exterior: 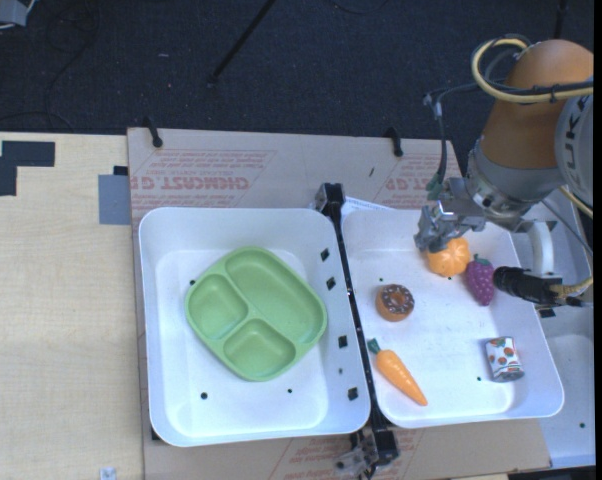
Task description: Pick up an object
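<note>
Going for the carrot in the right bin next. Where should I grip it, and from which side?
Likely best from straight above. The carrot lies flat and slanted, green top toward the divider, tip toward the near rim. Close the gripper across its thick upper half, at right angles to its length; the tapered tip would probably slip. The doughnut sits well apart.

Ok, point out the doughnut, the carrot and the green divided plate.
doughnut (394, 301), camera view, on its chocolate-topped ring
carrot (400, 375), camera view, on the middle of its orange body
green divided plate (209, 308), camera view, on the floor of its left compartment
</note>
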Motion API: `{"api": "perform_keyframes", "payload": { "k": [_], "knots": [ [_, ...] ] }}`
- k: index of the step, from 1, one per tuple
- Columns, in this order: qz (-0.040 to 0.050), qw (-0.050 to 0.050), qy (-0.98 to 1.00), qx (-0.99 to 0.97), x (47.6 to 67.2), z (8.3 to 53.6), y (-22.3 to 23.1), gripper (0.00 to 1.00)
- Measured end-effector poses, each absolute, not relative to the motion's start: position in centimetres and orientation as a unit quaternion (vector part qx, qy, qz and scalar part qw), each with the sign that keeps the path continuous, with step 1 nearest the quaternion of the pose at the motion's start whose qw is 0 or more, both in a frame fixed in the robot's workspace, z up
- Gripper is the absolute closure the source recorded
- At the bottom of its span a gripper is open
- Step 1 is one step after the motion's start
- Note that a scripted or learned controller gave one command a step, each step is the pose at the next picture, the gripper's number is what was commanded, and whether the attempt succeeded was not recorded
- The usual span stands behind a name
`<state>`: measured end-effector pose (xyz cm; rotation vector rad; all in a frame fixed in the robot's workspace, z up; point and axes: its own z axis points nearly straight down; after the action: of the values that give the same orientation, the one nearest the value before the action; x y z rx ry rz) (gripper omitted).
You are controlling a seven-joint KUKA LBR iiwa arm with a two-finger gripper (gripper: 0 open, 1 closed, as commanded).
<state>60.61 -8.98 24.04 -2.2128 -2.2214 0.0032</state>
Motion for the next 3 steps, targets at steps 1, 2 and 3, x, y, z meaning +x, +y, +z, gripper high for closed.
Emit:
{"api": "perform_keyframes", "payload": {
  "k": [1, 2, 3],
  "knots": [
    [0.0009, 0.003, -0.709, -0.706, 58.9, 24.7, -3.8, 1.00],
    [0.0017, 0.003, -0.708, -0.706, 57.1, 23.5, 0.2, 1.00],
    [0.0016, 0.002, -0.708, -0.706, 55.8, 23.9, 5.0, 1.00]
  ]
}}
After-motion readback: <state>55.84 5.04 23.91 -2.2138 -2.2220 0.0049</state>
